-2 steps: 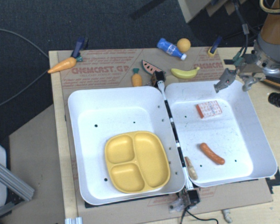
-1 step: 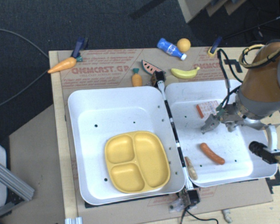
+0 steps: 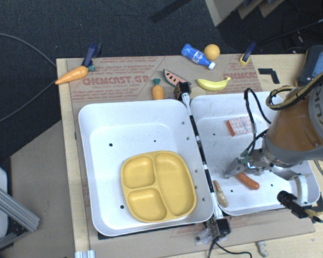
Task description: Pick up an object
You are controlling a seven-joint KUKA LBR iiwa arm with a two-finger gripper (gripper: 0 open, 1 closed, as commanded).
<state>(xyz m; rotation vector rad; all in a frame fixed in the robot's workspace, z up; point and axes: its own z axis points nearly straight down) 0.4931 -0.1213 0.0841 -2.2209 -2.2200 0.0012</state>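
My gripper point(image 3: 237, 169) is down inside the right bin point(image 3: 295, 199), near its middle, at the end of the grey arm with the orange band point(image 3: 291, 127). An orange sausage-shaped toy point(image 3: 248, 181) lies on the bin floor just below and right of the gripper tip, touching or nearly touching it. A small red and white packet point(image 3: 239, 126) lies further back in the same bin. A tan stick-shaped piece point(image 3: 220, 195) rests along the bin's left wall near the front. Nothing shows held by the gripper.
The left bin point(image 3: 97, 134) holds a yellow three-compartment plate point(image 3: 157, 185). Behind the bins on the bench lie a toy carrot point(image 3: 72, 75), a small orange piece point(image 3: 158, 92), a watermelon slice point(image 3: 173, 76), a banana point(image 3: 213, 83), a blue bottle point(image 3: 196, 56) and an orange ball point(image 3: 212, 51).
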